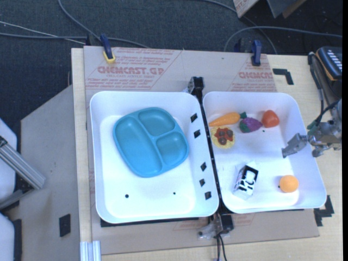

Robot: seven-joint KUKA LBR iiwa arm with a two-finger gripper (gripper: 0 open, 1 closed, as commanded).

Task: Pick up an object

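Two shallow white plastic bins side by side on bench: left bin [103, 145], right bin [312, 162].

Left bin: one turquoise three-compartment plastic plate [151, 141], lying flat.

Right bin, six items:
- orange toy carrot [224, 119], near far-left corner, lying on its side.
- purple toy fruit with green top [250, 124], just beside carrot tip.
- red rounded toy tomato [270, 118], just beside purple fruit.
- small yellow toy pastry with dark red topping [224, 137], below carrot.
- black-and-white printed small carton [246, 180], near front edge, tilted.
- small orange ball-shaped toy fruit [288, 184], front right, apart from other items.

Two-finger gripper [291, 145]: over right side of right bin, above orange ball-shaped fruit and apart from it; nothing between fingers; open or closed, cannot tell.

Handling, judged: likely nearest candidate the orange ball. Probably light, hollow, stiff plastic; smooth and round, so prone to slip or roll out. Best taken across widest middle, from straight above. Bin wall close on right; little room for outer finger.
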